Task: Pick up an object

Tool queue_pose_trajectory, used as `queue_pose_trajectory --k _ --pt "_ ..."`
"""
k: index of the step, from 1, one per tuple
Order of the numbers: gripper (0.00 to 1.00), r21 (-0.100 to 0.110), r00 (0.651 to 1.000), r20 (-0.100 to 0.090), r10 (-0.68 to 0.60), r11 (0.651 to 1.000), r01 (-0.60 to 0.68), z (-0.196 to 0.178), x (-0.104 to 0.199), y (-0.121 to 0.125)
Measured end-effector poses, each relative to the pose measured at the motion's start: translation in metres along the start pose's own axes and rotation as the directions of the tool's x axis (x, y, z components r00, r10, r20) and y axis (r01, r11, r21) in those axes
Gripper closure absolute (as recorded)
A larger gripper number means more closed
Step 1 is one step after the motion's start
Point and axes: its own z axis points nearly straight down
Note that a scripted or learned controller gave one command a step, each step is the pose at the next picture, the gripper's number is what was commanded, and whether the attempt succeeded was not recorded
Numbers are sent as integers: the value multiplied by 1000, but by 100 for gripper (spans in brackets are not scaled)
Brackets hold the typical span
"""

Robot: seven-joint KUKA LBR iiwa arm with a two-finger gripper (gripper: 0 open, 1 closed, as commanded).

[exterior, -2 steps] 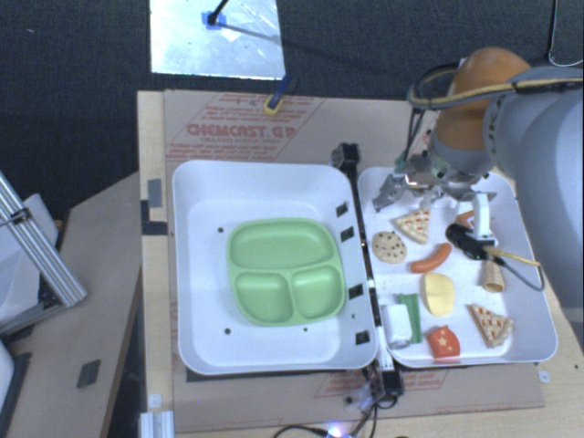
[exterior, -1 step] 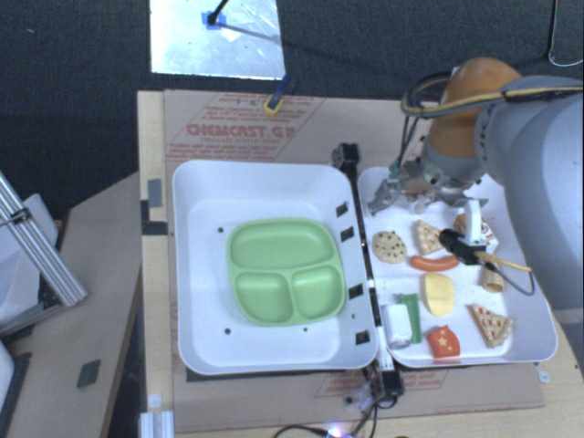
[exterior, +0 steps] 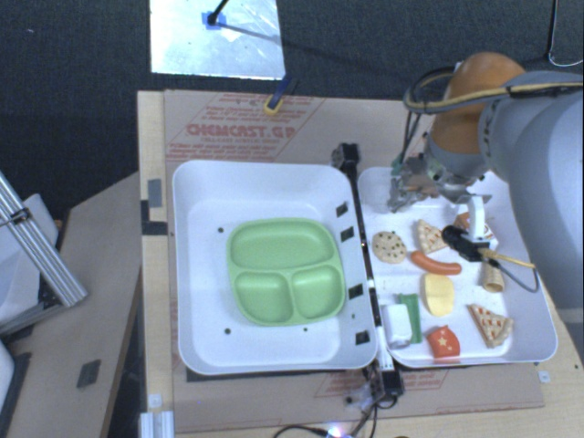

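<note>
approach seems to be the step in hand: the gripper (exterior: 408, 194) hangs low over the far end of the right bin (exterior: 538, 331), nothing visibly between its fingers, and how far they are parted i cannot tell from this slant. candidate objects lie nearer the camera: a cookie (exterior: 390, 245), a pizza slice (exterior: 430, 236) and a sausage (exterior: 435, 263) just beside it. next move calls for settling over one piece and descending squarely. left bin (exterior: 196, 331) carries a green divided plate (exterior: 284, 271); both bins rest on a cardboard sheet (exterior: 242, 128) atop the bench, dark carpet beyond.
</note>
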Motion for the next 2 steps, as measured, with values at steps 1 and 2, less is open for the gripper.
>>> queue_pose_trajectory --k 1,2 --pt "100 -2 1000 0 4 1000 -4 -62 0 10" --pt "100 -2 1000 -1 2 1000 -2 -122 7 5"
